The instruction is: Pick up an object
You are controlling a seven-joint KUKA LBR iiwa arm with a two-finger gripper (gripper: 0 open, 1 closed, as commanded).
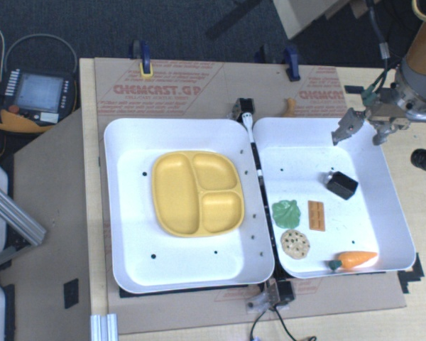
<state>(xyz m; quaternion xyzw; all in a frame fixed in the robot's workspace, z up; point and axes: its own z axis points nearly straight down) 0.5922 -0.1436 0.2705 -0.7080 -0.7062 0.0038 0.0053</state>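
Broadly, we list the bench point(199, 84) first: a brown board with red printed lettering along its far edge and two blue clamps point(143, 55) on that edge. On it sit two shallow white bins, side by side and touching along their inner rims.

Next, the left bin point(128, 190): it holds one thing, a yellow divided plate point(197, 192) with three compartments, lying flat near the bin's middle.

Then the right bin point(383, 183), which holds the smaller pieces. We count five, all in its near half:
- a black block point(341, 185), slightly tilted, farthest from the near rim;
- an orange toy carrot point(355, 260) with a green top, lying along the near rim;
- a green leafy piece, perhaps toy lettuce point(285, 212), near the inner rim;
- a round speckled cookie point(295, 244), just beside the lettuce on its near side;
- a tan rectangular cracker point(317, 215), between the lettuce and the block.

The arm point(415, 62) enters at the upper right, and its gripper point(364, 127) hangs over the far right corner of the right bin — well apart from every piece. We see the two fingers spread wide with nothing between them, one finger point(346, 128) over the bin floor, the other by the rim.

Off the bench at far left, a handheld controller point(37, 96) with a screen rests on the dark floor.
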